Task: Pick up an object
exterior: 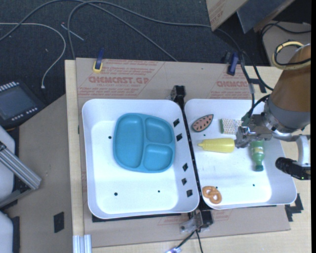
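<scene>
In the right bin [237,190] lie a yellow banana-like piece [217,145], a green bottle [257,154], a brown almond-shaped slice [202,123], a pale green sponge-like square [228,126] and a pretzel [212,194]. My gripper [245,136] hangs over the bin between the yellow piece's right end and the top of the green bottle. The wrist covers its fingers, and nothing is seen held.
The left bin [98,192] holds a blue divided plate [144,142]. A black clip divider [185,143] runs between the bins. Cables and a cardboard box [224,12] lie beyond the bench's far edge.
</scene>
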Available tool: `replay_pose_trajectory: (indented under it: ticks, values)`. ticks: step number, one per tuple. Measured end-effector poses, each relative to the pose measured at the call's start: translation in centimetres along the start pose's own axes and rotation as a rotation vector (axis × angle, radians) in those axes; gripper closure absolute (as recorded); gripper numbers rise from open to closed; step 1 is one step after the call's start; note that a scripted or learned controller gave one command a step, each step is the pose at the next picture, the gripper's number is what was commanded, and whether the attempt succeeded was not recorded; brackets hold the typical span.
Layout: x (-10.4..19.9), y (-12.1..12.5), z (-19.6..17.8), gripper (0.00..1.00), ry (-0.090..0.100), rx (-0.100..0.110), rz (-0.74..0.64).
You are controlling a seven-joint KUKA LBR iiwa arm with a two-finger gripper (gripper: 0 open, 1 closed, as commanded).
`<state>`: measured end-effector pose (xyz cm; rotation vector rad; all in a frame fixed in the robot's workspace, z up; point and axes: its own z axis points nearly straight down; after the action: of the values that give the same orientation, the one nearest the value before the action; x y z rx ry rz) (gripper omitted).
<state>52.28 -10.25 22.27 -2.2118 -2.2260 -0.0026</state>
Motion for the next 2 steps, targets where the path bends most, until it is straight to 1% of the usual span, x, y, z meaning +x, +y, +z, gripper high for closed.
replay_pose_trajectory:
  ticks: [1, 2]
  values:
    - [4.8, 1.5, 1.0, 1.0, -0.002, 0.0, 0.001]
    - [10.9, 3.4, 0.3, 1.0, -0.001, -0.004, -0.001]
